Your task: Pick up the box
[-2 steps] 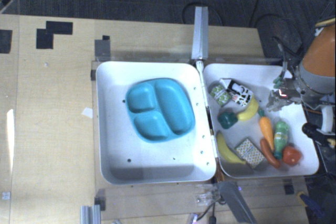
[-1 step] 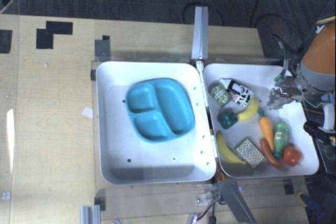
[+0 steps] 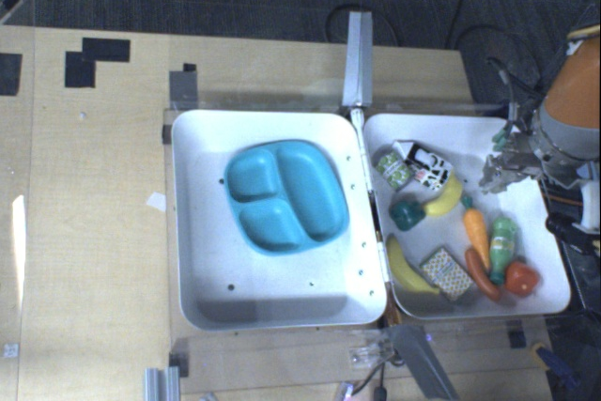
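Note:
A small flat box [image 3: 446,273] with a speckled, checkered face lies in the right bin [image 3: 554,300], near its front edge. It sits between a yellow banana [image 3: 407,267] and a red-orange vegetable [image 3: 483,276]. A second, black-and-white carton [image 3: 428,168] lies at the back of the same bin. My gripper [image 3: 501,169] hangs over the bin's back right part, well behind and to the right of the speckled box. Nothing shows in its grasp.
The right bin also holds a green-labelled can [image 3: 392,167], another banana [image 3: 447,197], a dark green vegetable [image 3: 408,214], a carrot [image 3: 475,234], a green bottle [image 3: 502,239] and a tomato [image 3: 522,278]. The left bin [image 3: 202,291] holds a blue divided plate [image 3: 286,194].

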